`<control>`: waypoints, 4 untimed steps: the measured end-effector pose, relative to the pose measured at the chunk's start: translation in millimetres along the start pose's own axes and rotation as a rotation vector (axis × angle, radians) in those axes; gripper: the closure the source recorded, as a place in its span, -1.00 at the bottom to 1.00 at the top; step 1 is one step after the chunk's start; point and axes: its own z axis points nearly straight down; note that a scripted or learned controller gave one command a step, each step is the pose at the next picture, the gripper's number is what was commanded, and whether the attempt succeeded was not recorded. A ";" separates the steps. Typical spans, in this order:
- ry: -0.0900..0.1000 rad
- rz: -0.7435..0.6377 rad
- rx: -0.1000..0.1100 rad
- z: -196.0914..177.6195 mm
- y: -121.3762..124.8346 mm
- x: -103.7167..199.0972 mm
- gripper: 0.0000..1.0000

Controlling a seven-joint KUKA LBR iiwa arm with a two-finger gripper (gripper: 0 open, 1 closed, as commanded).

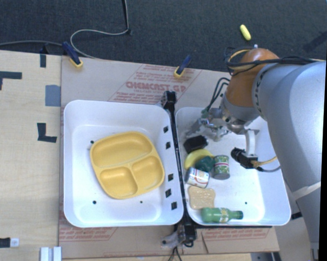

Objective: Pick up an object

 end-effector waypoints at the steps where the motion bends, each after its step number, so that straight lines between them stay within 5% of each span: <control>1: 0.001 0.000 0.001 0.2 4.9 3.8 -1.00; 2: 0.000 0.000 -0.001 -0.1 -6.4 6.7 -1.00; 3: 0.002 0.000 0.001 0.6 14.2 8.4 -1.00; 4: 0.001 0.000 0.000 -0.3 -23.9 5.4 -1.00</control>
